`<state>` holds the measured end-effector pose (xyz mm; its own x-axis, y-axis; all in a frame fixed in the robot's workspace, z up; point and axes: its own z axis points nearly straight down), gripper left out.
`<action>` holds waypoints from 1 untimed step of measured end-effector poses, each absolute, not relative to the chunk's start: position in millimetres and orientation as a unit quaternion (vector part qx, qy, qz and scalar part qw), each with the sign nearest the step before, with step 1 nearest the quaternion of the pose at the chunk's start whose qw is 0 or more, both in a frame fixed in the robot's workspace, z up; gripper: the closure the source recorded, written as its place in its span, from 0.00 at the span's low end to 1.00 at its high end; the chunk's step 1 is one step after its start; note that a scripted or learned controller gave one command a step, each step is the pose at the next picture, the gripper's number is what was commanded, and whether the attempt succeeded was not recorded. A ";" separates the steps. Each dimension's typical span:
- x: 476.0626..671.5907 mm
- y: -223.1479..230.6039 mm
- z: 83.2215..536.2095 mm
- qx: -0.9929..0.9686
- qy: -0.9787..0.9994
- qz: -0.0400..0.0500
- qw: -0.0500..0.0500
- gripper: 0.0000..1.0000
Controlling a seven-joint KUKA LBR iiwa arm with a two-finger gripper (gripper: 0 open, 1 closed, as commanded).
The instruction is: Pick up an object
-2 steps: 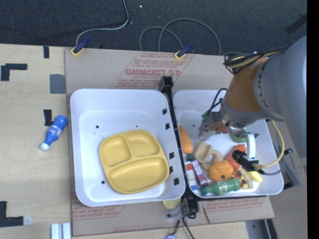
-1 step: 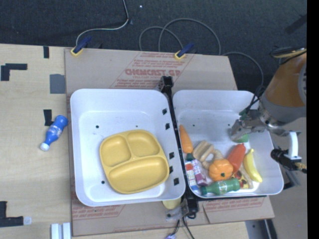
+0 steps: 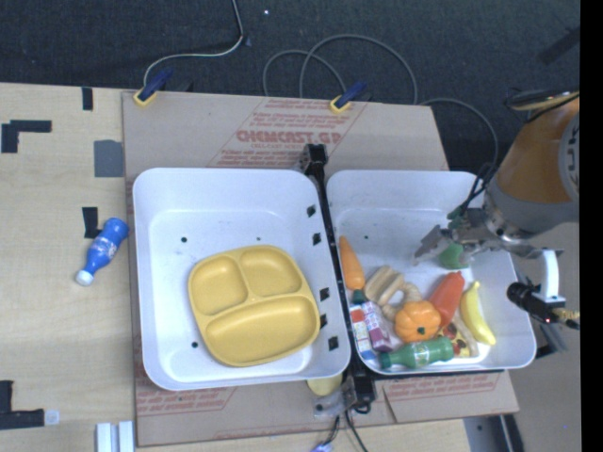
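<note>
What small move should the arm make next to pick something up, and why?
Probably lower straight down: the gripper hovers in the right bin over a small green object, just above the toy pile, with nothing visibly between its fingers.

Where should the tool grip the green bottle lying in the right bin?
Probably across the green bottle's body, coming straight down. It lies flat along the bin's near wall, with the orange crowding its far side, so the neck end looks freer.

dark, seemingly carpeted floor [image 3: 396, 17]
</note>
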<state>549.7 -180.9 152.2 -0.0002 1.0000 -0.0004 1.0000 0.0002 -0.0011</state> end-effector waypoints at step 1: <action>525.4 -200.2 98.9 -0.707 -0.707 0.000 -0.003 0.00</action>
